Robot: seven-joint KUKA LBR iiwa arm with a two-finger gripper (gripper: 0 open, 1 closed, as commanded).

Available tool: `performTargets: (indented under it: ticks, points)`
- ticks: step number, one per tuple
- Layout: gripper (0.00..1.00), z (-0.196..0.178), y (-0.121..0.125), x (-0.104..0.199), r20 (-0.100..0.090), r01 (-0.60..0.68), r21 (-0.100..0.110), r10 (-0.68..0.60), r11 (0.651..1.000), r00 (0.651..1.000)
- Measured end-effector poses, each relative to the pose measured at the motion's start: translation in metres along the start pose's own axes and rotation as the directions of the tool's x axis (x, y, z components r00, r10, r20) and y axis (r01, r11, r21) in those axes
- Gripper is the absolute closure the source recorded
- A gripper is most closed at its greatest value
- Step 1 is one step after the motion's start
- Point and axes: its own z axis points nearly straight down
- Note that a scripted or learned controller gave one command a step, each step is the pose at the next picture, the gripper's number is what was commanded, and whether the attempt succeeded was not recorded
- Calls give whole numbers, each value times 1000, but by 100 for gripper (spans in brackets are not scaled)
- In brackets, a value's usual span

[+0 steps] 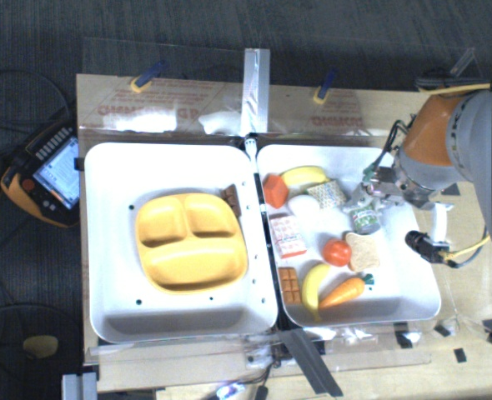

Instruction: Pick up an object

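The grey arm with its orange band reaches in from the right over the right-hand shallow white bin (425,302), and its pincer (366,211) hangs low above the upper middle of that bin, over or just against a small round greenish-and-white object (365,220) that looks like a cup or lid, though it is too small and blurred here to name with confidence. Whether the pincer is apart, together or clamped on anything cannot be told from this slanted view. The candidates for picking are crowded: a tan slice of toy bread (363,251) touches a red toy tomato (337,252) just below the pincer, an orange toy carrot (343,291) lies against a yellow toy banana (314,284) near the front wall, and a patterned wedge (327,193) sits just beside a second yellow banana (303,176) and a white egg-shaped piece (304,207). In my judgement the main risk is that crowding: a descent could strike a neighbour, push the round target sideways, or close on two things at once and drop both. The left white bin (104,248) holds a yellow compartment tray (191,240), well apart from the arm.
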Motion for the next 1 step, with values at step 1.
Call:
performTargets:
  ticks: [1]
  points:
    - [100,-77,13,61,-7,71,23,-71,997,997]
